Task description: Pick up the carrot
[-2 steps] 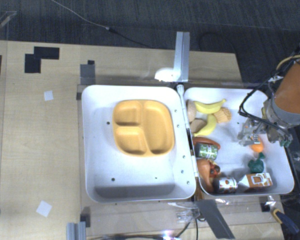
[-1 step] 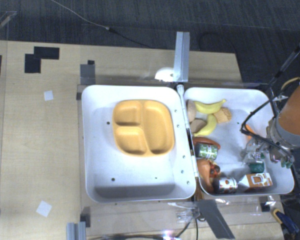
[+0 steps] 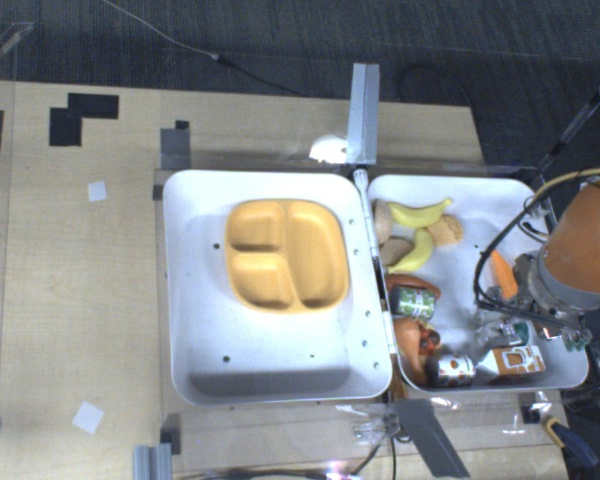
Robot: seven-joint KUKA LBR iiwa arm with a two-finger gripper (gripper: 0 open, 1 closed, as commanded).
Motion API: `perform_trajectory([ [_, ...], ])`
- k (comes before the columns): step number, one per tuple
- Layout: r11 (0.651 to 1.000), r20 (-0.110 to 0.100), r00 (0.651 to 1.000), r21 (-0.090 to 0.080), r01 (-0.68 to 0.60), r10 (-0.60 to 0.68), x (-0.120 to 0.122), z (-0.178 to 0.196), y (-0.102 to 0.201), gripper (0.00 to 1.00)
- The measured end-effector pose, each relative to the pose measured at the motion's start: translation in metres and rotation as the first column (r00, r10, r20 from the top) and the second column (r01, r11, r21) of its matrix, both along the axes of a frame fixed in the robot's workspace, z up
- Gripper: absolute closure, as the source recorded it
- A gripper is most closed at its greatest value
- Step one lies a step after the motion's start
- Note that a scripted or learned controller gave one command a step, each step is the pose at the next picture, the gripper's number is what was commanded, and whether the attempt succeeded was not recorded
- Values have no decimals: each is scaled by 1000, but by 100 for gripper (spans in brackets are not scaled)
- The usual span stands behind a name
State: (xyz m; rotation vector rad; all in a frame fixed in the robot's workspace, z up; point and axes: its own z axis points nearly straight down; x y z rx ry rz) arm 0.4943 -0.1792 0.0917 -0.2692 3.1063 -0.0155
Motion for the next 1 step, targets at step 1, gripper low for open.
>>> perform_trajectory([
  [1, 984, -11, 984, 9, 177, -177, 5, 69, 42, 100],
])
